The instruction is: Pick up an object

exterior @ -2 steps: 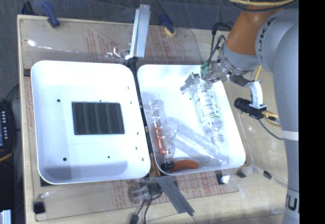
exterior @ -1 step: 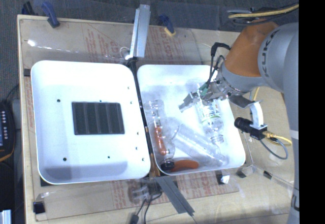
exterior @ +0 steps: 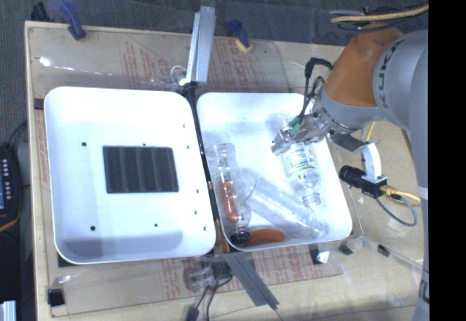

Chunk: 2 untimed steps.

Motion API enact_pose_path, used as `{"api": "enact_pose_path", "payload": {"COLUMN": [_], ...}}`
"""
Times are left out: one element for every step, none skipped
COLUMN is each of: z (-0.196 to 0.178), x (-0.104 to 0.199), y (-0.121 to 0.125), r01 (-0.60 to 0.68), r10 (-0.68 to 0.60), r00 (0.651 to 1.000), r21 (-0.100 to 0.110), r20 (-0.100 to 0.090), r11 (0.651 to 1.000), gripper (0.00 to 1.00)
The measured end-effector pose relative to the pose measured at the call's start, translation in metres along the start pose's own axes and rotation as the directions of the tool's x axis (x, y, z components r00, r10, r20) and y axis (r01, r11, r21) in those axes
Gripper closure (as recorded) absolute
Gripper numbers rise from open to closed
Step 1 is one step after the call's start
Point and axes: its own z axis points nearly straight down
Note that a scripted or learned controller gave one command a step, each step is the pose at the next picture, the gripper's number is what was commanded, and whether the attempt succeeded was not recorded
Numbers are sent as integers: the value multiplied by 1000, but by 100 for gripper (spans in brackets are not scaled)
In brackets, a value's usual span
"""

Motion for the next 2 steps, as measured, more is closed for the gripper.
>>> {"api": "enact_pose_path", "payload": {"z": [0, 7], "x": [0, -7], "y": [0, 4], "r01": [0, 21], "r10": [0, -21], "r00": [1000, 1000], "r21": [0, -5], "r20": [0, 2], "r11": [1000, 1000], "gripper": [0, 0]}}
